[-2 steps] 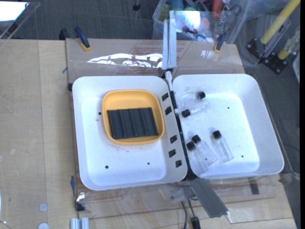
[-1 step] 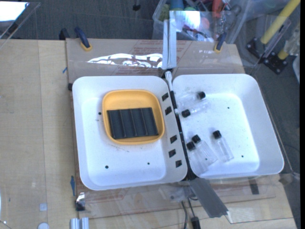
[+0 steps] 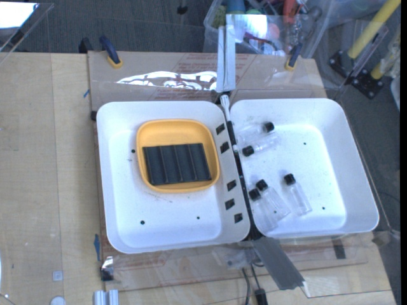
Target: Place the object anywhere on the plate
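Two shallow white bins sit side by side on a pale wooden tabletop (image 3: 38,170), seen from above at a slant. The left bin (image 3: 121,224) holds a yellow plate (image 3: 147,136) with a dark ribbed block (image 3: 177,164) lying flat inside it. The right bin (image 3: 346,202) holds four small clear vials with black caps: one (image 3: 262,130) near the bin's far left, one (image 3: 257,147) just in front of it, and two nearer the front, one (image 3: 267,197) by the centre divider and one (image 3: 296,192) just to its right. None of them touches the plate. A row of black clips (image 3: 229,170) runs along the seam between the bins. A brown board (image 3: 159,75) lies under the bins' far edge, with blue-and-orange clamps (image 3: 109,51) at its corners. Beyond the tabletop, a clear tub of coloured odds and ends (image 3: 273,8) stands on a dark floor (image 3: 127,11).
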Controlling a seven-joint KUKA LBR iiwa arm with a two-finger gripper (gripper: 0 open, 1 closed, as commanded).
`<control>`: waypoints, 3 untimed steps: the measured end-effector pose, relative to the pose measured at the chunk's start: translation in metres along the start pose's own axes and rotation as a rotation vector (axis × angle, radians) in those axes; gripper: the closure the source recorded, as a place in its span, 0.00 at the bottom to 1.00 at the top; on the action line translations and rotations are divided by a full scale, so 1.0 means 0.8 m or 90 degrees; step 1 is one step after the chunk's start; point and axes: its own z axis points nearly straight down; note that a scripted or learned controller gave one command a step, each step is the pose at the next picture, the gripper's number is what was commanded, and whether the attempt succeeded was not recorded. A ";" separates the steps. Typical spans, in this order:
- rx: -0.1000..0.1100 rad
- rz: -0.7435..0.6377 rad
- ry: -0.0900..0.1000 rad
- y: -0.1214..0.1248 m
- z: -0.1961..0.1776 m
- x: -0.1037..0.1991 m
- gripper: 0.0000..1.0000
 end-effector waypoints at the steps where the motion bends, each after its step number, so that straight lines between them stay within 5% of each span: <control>1: 0.001 -0.225 -0.003 -0.002 0.000 -0.011 1.00; 3: 0.001 -0.676 -0.003 -0.002 0.001 -0.011 1.00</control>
